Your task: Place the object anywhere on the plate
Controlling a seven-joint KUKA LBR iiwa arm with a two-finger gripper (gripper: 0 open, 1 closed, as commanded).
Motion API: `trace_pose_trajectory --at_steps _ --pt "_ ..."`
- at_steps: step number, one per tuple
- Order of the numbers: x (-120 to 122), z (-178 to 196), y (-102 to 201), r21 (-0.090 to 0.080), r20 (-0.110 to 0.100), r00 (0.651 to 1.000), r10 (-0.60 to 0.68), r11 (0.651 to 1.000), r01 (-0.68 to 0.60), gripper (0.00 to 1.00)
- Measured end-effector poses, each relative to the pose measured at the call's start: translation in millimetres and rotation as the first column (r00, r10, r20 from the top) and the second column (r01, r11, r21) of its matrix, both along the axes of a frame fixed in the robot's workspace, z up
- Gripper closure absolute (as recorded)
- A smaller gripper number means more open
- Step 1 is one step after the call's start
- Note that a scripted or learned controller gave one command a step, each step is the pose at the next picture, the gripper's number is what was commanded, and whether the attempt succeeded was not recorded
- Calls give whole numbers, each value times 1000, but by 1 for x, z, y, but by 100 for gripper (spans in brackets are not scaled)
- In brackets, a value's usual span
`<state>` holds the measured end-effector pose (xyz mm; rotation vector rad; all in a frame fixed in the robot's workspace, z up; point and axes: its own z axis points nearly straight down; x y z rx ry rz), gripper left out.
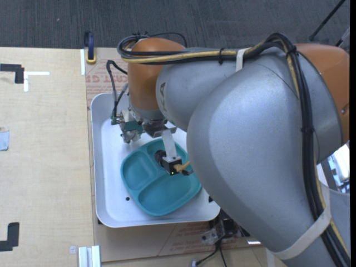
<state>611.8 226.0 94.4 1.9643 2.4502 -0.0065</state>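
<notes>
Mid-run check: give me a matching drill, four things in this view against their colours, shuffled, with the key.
Things:
1. plate
2. bin
3. band above the arm's wrist
4. board left of the bin

Colours:
A. orange
B. pale wood
C. teal
D. white

Pairs: 1-C, 2-D, 3-A, 4-B.
</notes>
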Motion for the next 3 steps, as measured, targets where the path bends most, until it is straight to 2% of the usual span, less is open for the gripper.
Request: trace_pose_trajectory --at_steps 1,2,3 --pt "-47 53 -49 1 -3 970 244 970 -244 100" --pt "-85 164 -138 0 3 963 269 963 -269 100" --pt "-122 131 -58 2 0 970 244 970 -244 100"
